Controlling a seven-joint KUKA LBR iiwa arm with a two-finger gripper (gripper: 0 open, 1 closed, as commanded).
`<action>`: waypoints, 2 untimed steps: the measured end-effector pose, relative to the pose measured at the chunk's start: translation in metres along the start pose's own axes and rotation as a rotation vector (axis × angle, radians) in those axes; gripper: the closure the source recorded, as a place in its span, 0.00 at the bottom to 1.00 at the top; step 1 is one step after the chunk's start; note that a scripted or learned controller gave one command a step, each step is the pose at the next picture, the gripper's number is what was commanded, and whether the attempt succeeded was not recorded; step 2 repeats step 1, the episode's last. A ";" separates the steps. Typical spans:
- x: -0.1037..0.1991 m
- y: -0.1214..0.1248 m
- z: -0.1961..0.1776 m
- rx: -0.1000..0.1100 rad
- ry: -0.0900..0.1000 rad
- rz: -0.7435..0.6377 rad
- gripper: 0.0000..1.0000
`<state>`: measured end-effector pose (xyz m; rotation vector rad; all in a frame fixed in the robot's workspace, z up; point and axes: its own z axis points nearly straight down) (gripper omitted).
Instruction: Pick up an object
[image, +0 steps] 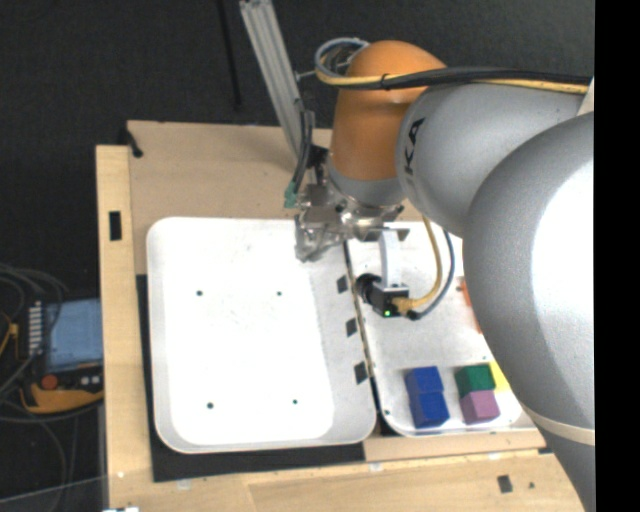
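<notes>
A blue block (427, 396) lies near the front of the right bin (392, 345). Beside it are a green block (475, 379) and a purple block (481, 405), with a sliver of yellow (498, 376) just behind them at the arm's edge. My gripper (312, 238) hangs over the far right corner of the left bin (165, 300), well away from the blocks. Nothing shows in its grasp. The big grey arm (520, 220) hides most of the right bin's far side.
A slanted metal rod (272, 70) rises behind the gripper. A cable with a green light (388, 300) hangs below the wrist over the strip between the bins. A blue device and cables (65, 345) sit off the bench at the left.
</notes>
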<state>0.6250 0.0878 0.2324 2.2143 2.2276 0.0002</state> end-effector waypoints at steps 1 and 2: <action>0.006 0.005 -0.009 -0.002 0.001 0.000 1.00; 0.006 0.005 -0.009 -0.002 0.001 0.000 1.00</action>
